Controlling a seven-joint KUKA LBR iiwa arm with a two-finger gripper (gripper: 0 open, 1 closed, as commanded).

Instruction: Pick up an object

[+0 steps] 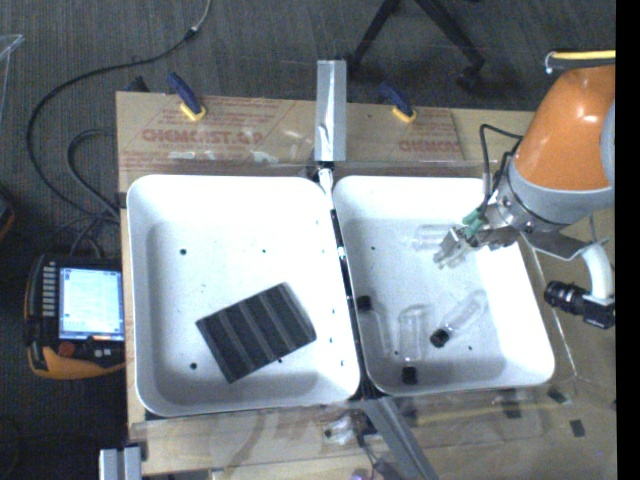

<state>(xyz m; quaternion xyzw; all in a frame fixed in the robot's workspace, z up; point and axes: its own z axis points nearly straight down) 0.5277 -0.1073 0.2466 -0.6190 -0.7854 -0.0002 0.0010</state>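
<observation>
My gripper [452,248] hangs over the upper right part of the right bin [520,368], reaching in from the right under the grey and orange arm [565,153]. A clear plastic piece [427,236] lies just to its left; whether they touch is unclear. Lower in the same bin lie a clear tube with a black cap [456,319] and a clear cup-like piece [412,329]. Two small black bits [364,302] [408,374] rest near that bin's left and front walls. A black ribbed block [256,330] lies tilted in the left bin [150,268].
A metal bar [330,108] stands at the back where the two bins meet. Blue and yellow clamps [185,95] [397,104] hold the board behind them. A handheld pendant [75,313] sits on the floor at far left.
</observation>
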